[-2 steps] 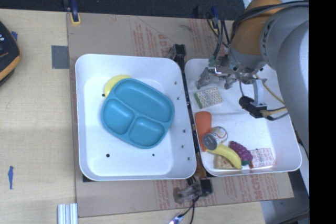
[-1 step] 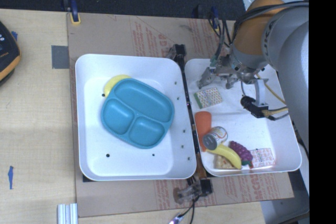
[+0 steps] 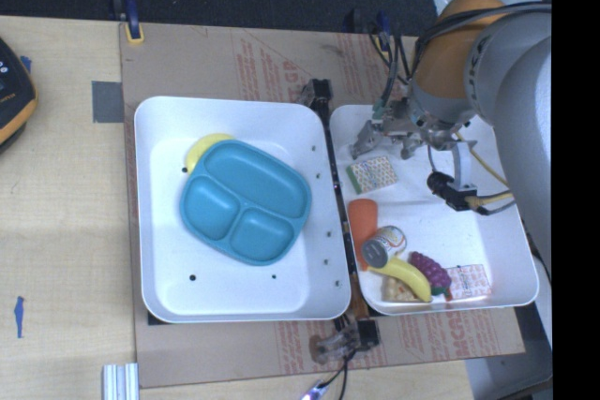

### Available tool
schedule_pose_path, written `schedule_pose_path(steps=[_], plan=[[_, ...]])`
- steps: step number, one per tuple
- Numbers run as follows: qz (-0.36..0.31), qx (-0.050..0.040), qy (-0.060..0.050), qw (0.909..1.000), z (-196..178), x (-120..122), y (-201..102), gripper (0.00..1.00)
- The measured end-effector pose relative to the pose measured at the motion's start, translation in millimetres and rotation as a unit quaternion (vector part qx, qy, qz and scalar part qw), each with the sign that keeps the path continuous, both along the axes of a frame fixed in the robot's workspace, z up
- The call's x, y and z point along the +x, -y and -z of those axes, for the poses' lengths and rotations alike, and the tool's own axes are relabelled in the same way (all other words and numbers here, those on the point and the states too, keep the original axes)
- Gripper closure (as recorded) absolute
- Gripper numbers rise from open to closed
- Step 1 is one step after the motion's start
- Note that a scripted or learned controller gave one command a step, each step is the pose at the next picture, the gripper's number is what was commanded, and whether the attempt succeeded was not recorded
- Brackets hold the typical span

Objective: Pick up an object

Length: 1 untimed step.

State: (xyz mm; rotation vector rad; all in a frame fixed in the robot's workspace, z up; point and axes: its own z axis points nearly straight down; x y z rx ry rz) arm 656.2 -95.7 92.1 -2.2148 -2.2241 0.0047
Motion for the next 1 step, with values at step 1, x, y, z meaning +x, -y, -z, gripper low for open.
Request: schedule_pose_path(steps=[1], plan=[[0.000, 0.0000, 0.000, 1.0000, 0.0, -0.1, -1.1, 0.00]])
